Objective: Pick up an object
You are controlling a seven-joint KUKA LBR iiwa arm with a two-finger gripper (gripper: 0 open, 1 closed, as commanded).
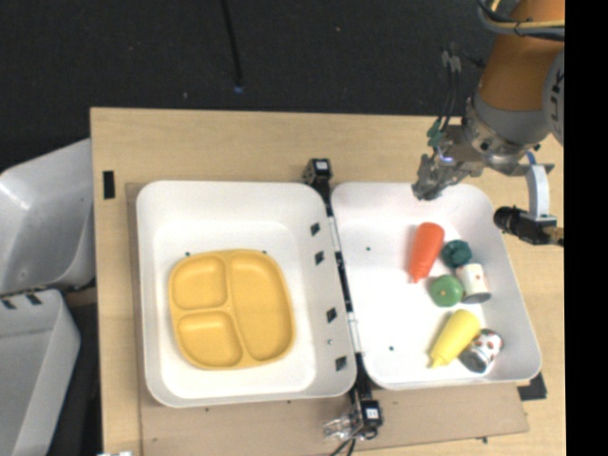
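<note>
The right bin [380, 283] holds several small objects on its right side: an orange carrot-shaped piece [425, 248], a dark teal lump [457, 252], a green round piece [445, 291], a small white cylinder [473, 280], a yellow piece [452, 337] and a white cup-like item with red marks [484, 350]. My gripper [430, 180] hangs over the bin's back edge, up and slightly right of the carrot, apart from all of them. Nothing shows under it.
The left bin [157, 350] carries a yellow divided plate [230, 307]. A black clip [316, 170] sits at the back where the bins meet, and black fittings line the seam. White equipment [38, 217] stands left of the bench.
</note>
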